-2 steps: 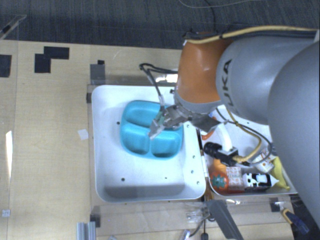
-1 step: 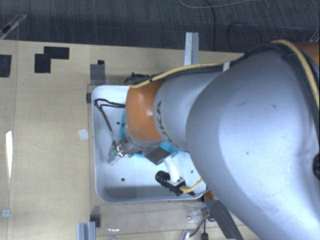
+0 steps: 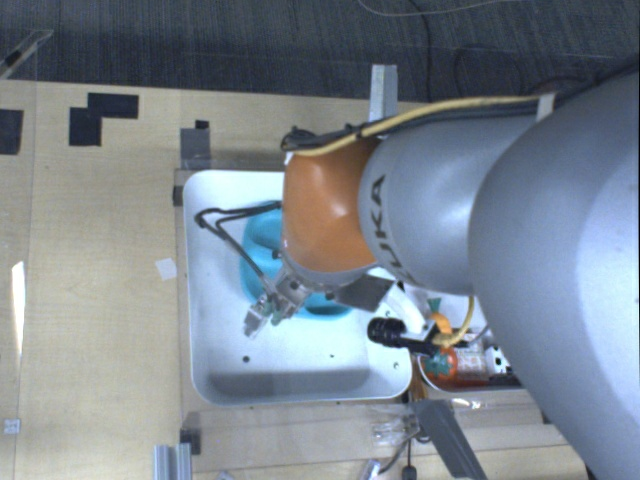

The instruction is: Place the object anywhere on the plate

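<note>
Gripper (image 3: 262, 315): being held low over the floor of the left white bin (image 3: 215, 368), just beside the lower left edge of the blue plate (image 3: 262, 243); whether its fingers are being kept wide, narrow or closed on anything cannot be told. Plate: being largely covered by the arm's orange band (image 3: 325, 213). Object to be placed: not being made out. Right bin: assorted items (image 3: 455, 361) being glimpsed beneath the arm.

the arm (image 3: 480, 218) hides most of the blue plate (image 3: 262, 253) and nearly all of the right bin (image 3: 470, 373)
</note>
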Robot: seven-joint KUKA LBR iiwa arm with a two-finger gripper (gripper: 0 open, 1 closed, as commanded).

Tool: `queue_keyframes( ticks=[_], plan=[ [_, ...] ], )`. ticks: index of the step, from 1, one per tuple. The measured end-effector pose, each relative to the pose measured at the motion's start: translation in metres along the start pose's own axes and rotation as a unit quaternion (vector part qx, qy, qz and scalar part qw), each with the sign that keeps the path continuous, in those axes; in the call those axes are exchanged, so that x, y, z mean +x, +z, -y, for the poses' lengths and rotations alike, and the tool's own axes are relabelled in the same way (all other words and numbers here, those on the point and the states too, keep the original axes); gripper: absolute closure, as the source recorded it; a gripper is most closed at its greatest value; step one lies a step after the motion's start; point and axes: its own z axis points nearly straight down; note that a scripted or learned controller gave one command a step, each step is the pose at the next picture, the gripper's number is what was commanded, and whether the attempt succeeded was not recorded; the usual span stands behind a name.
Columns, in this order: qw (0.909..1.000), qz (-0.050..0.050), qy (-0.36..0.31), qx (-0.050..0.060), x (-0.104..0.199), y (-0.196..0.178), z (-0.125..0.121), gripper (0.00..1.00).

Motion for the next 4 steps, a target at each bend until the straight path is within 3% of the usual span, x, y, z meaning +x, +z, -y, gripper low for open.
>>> queue_keyframes(
  ticks=[1,2,3,4],
  plan=[
    [0.9953,0.001,0.097,0.000,-0.034,-0.049,0.018,0.00],
    [0.9978,0.000,0.066,0.002,-0.071,0.045,-0.073,0.00],
    [0.9981,-0.001,0.062,-0.004,-0.068,0.031,-0.078,1.00],
    [0.9895,0.001,0.144,0.000,-0.136,-0.004,-0.072,1.00]
  ],
)
